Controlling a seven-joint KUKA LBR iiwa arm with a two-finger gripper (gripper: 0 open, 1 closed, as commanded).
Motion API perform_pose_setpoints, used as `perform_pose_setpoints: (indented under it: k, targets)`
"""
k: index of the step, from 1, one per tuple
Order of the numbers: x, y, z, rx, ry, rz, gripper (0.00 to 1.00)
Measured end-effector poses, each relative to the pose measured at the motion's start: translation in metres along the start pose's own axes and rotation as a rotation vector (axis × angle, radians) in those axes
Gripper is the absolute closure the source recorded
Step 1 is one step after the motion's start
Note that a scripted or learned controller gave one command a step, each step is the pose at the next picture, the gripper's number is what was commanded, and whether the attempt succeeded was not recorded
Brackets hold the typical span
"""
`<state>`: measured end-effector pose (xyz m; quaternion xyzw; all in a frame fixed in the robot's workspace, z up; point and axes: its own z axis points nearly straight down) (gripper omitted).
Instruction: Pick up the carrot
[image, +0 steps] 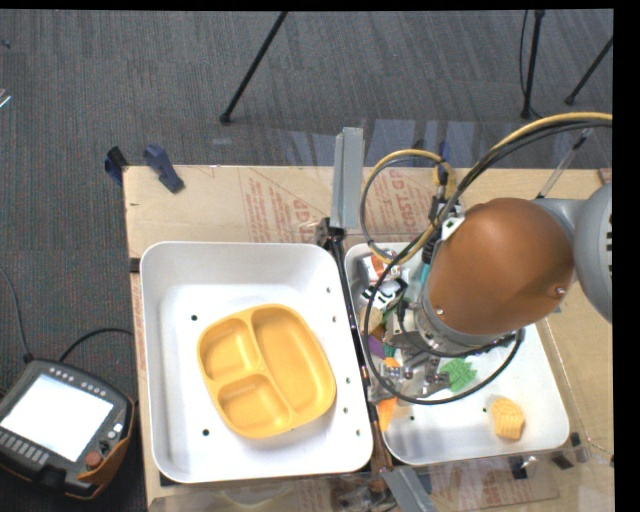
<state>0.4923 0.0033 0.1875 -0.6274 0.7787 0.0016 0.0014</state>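
Note:
My gripper (403, 374) hangs low over the left part of the right bin (545, 395), under the arm's big orange band (498, 265). Just below it, against the bin's left wall, an orange piece that looks like the carrot (386, 410) pokes out. Most of it is hidden by the gripper's body and cables. Nothing can be made out held in the gripper.
A yellow three-section plate (265, 372) lies in the left bin (180, 290). In the right bin are a green leafy item (461, 374), a yellow corn piece (508, 417), a purple bit (374, 346) and another small orange item (377, 267) near the far left corner.

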Motion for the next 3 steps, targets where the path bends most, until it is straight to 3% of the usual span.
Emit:
perform_pose_setpoints:
  k: [1,2,3]
  targets:
    - [-0.026,0.022,-0.062,-0.001,-0.001,-0.391,1.0]
    - [-0.026,0.023,-0.069,-0.009,-0.005,-0.385,1.0]
    - [-0.056,0.028,-0.057,-0.006,0.001,-0.241,1.0]
